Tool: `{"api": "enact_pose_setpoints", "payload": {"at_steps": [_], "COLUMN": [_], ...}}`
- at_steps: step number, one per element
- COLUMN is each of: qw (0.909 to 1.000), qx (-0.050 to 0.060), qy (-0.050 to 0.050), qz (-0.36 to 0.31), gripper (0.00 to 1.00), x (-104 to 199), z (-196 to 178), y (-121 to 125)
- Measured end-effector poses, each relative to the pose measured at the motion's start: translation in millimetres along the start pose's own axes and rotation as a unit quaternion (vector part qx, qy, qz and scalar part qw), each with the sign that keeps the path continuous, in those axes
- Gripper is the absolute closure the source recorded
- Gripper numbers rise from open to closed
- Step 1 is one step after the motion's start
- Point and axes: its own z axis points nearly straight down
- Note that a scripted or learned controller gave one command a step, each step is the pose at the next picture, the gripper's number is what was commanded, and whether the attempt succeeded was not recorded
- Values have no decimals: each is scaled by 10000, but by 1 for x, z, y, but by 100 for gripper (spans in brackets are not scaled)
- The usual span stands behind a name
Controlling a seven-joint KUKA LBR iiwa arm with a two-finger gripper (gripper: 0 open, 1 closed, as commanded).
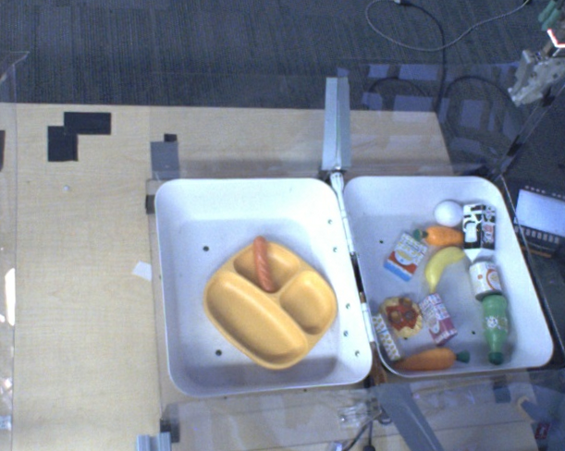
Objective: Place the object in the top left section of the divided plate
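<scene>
Pale grey wrist (pixel 536 75), its details blurred.

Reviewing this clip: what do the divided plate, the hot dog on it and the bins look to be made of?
Divided plate: likely moulded plastic, yellow, smooth with a soft sheen along its rounded ridges.
Hot dog: probably toy plastic or rubber, a uniform orange-red with a slight gloss; too small to be sure.
Bins: seemingly thin formed white plastic, matte, with rounded corners and shallow walls.

The pincer (pixel 536 80) hangs high in the top right corner, pale and small, arm barely in shot.
</scene>
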Motion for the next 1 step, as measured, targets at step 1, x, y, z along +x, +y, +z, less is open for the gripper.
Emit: {"api": "enact_pose_setpoints", "payload": {"at_steps": [1], "qw": [9966], "qx": [0], "qy": [-4], "qz": [827], "gripper": [100], "x": [-46], "z": [0], "y": [-4]}}
